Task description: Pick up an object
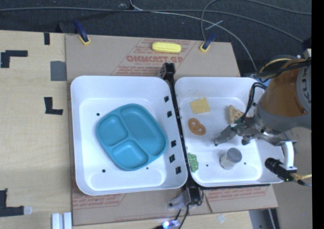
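Grey fingers of the gripper [228,137] are seen spread apart, with nothing held between them. A can [231,157] lies just below them, a pretzel [197,126] to their left. No object is lifted yet; the whole grasp remains.

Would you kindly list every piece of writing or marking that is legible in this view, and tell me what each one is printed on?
"CHEMCAST GP": red print on the brown cardboard sheet under the two bins, behind the left bin, beside the yellow object.
A smaller red line under it: too blurred to read.
Fainter red print repeated elsewhere on the cardboard: not legible.
Nothing readable on the blue divided plate or the items in the right bin.
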You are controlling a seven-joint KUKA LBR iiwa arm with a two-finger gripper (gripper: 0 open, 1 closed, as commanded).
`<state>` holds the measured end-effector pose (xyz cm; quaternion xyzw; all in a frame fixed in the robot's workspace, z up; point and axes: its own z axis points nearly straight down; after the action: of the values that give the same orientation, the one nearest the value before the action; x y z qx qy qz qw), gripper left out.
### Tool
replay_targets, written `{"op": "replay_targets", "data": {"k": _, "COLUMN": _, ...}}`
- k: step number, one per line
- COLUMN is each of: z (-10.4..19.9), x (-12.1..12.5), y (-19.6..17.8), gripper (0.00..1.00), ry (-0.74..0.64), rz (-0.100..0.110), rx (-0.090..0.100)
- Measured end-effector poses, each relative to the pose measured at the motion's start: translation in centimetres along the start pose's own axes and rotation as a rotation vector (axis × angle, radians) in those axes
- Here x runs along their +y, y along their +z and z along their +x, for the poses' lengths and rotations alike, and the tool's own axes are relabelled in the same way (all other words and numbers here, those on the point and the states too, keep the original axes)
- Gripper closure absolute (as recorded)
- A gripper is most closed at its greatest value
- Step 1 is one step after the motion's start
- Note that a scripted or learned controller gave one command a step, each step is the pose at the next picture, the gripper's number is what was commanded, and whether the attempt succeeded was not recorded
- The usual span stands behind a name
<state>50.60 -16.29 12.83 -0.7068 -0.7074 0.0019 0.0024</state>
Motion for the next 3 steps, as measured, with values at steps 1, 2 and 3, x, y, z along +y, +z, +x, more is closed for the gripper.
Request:
{"op": "replay_targets", "data": {"k": 1, "z": 0.0, "x": 0.1, "y": 4.5, "gripper": 0.00, "ry": 0.000, "rz": -0.006, "rx": -0.003}}
{"op": "replay_targets", "data": {"k": 2, "z": 0.0, "x": 0.1, "y": 3.2, "gripper": 1.00, "ry": 0.000, "rz": -0.009, "rx": -0.004}}
{"op": "replay_targets", "data": {"k": 3, "z": -0.1, "x": -0.4, "y": -2.8, "gripper": 1.00, "ry": 0.000, "rz": -0.010, "rx": -0.002}}
